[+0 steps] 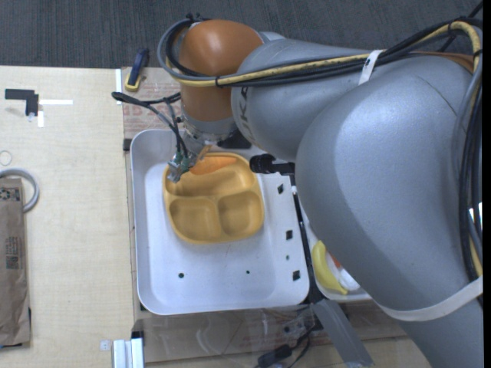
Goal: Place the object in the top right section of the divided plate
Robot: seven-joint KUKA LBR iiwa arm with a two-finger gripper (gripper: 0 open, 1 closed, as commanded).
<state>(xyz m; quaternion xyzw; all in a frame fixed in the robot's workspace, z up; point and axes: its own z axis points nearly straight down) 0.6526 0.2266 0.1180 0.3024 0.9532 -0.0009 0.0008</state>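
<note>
My arm [368, 152]: bulky rounded grey casings filling the right of the frame. Orange band [215, 60], glossy and domed, at upper centre. Black and yellow cables [322, 64] run along the casing; thin black wires loop below the band.

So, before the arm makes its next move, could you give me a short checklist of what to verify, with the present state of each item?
1. Divided plate lies flat inside the left white bin: ok.
2. Two lower sections of the plate hold nothing: ok.
3. Top sections of the plate are open to view: not ok, the arm covers part of them.
4. Gripper is above the plate's upper edge: ok.
5. Object is between the fingers: cannot tell.
6. Yellow object in the right bin is away from the plate: ok.
</note>
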